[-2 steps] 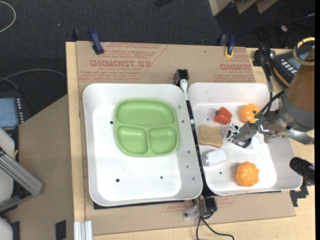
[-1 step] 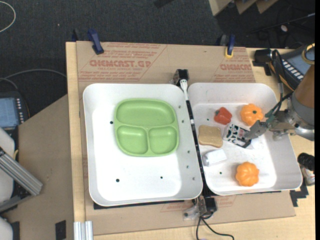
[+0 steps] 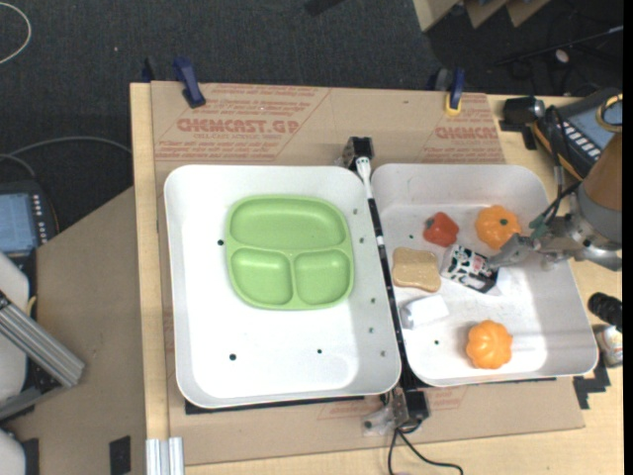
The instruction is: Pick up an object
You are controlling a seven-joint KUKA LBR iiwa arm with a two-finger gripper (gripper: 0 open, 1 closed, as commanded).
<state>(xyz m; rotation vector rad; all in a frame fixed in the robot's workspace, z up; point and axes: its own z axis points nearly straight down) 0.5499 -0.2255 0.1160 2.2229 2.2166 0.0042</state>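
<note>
- The tool point(image 3: 506, 250) is seen low in the right bin point(image 3: 554, 339), reaching in from the right; whether it is wide or narrow cannot be told, as the tip is too small and blurred.
- Nothing can be seen held in the tool, so the pick is judged not yet done; grasp and lift are left.
- A black-and-white patterned object point(image 3: 471, 266) lies just left of the tool tip, touching it or nearly so, and is judged the likely target.
- An orange pumpkin-like toy point(image 3: 497, 225) sits just on the far side of the tool, and a red toy point(image 3: 441, 229) lies further left.
- A tan bread-like piece point(image 3: 416, 269) lies left of the patterned object, and a second orange toy point(image 3: 489, 343) rests nearer the front of the bin.
- The left bin point(image 3: 198, 344) carries a green divided tray point(image 3: 289, 251), well apart from the tool.
- Both bins rest on the desk point(image 3: 297, 117).
</note>
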